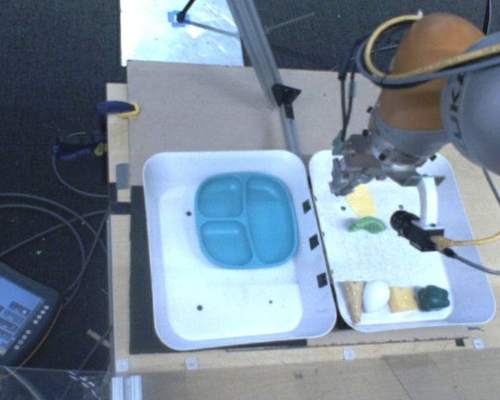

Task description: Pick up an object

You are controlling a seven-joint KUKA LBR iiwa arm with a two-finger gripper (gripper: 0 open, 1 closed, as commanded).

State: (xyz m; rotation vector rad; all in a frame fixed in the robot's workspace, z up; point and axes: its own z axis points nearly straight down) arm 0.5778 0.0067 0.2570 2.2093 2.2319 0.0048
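Gripper (347,176) low over the right bin (467,298), upper left corner.
You can't tell its state from here. Your nearest candidates: yellow piece (362,200) just beside it, green piece (367,224) below that. Blue divided tray (245,220) sits in the left bin (171,307).

From my seat I see the arm (483,98) as smooth grey casing, rounded and bulky, with a large orange dome (425,57) capping the joint above the wrist. A yellow cable (383,32) loops over that orange part alongside thinner black wires. Below it sits the claw (347,176), a cluster of dull grey metal; its detail is too blurred for me to make out screws or markings. A white bracket (430,200) carries a small black unit (410,227) trailing another yellow cable.
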